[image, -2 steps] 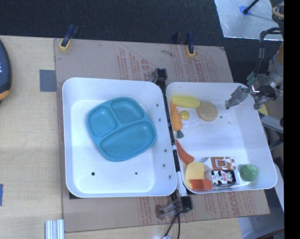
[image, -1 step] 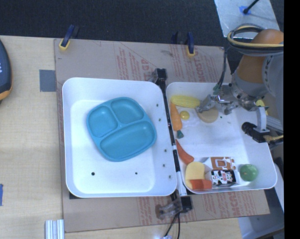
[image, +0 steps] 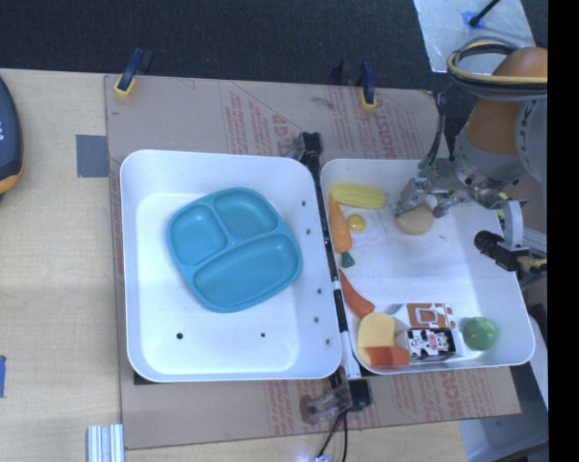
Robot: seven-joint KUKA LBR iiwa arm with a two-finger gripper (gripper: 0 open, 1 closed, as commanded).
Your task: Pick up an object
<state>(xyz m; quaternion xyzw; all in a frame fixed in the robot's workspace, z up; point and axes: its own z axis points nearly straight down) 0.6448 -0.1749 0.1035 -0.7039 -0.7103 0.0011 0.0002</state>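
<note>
- Beige and rounded, a small potato-like object (image: 415, 221) lies in the right bin (image: 501, 287), toward that bin's far edge and about midway across it.
- The hand (image: 426, 198) sits directly over this object, its metal fingers coming down at the object's far side; whether they touch it cannot be told.
- Whether the fingers stand apart or together cannot be told either, since the wrist and its fittings crowd that spot.
- The grey arm (image: 501, 104) with its orange band reaches in over the bench's far right corner.
- Along the right bin's left wall lie a yellow corn cob (image: 359, 196), an orange carrot (image: 339, 224) and a small yellow piece (image: 356, 224), all just left of the hand.
- At the bin's near edge sit a red pepper-like piece (image: 357, 298), a yellow and red block (image: 380, 340), a printed carton (image: 431, 330) and a green ball (image: 479, 333), well apart from the hand.
- The left bin (image: 155, 306) holds a blue divided plate (image: 235, 248) near its middle.
- Brown cardboard (image: 222, 114) lies under both bins on the bench.
</note>
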